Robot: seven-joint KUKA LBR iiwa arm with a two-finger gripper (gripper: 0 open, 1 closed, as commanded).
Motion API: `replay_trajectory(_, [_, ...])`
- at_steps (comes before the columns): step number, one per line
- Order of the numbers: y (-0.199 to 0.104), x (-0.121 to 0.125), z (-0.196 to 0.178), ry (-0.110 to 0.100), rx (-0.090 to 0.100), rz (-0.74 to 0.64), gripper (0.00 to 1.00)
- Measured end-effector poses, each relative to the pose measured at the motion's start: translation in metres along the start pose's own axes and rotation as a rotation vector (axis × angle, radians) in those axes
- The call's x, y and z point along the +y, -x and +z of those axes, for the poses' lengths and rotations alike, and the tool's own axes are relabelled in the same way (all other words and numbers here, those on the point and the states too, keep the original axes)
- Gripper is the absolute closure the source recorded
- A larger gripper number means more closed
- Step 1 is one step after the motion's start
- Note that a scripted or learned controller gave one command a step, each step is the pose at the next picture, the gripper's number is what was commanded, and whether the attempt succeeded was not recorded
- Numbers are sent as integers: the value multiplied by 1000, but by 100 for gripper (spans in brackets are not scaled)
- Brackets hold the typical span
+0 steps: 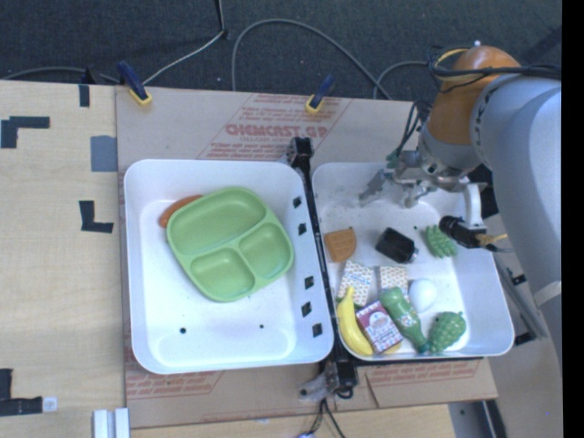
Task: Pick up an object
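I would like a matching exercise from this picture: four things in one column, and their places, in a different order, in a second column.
Things:
1. green plate
2. banana
3. black block
4. white egg

Places:
A. middle of the right bin
B. left bin
C. right bin, front left corner
D. right bin, just right of the green bottle

Pairs: 1-B, 2-C, 3-A, 4-D
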State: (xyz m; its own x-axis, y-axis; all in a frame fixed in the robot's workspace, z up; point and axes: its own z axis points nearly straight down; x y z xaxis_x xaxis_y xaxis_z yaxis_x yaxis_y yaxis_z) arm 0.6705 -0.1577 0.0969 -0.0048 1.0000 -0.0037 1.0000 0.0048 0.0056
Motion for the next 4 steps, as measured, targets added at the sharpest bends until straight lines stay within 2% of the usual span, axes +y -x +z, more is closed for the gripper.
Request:
replay_trajectory(1, [10,-1,-82,-4,3,2,0])
replay_trajectory(2, [3,-55,-19,-10,4,3,0])
replay_trajectory(3, [-8,-86,10,-2,2,5,0])
replay_trajectory(4, [-8,-86,0,-1,1,5,100])
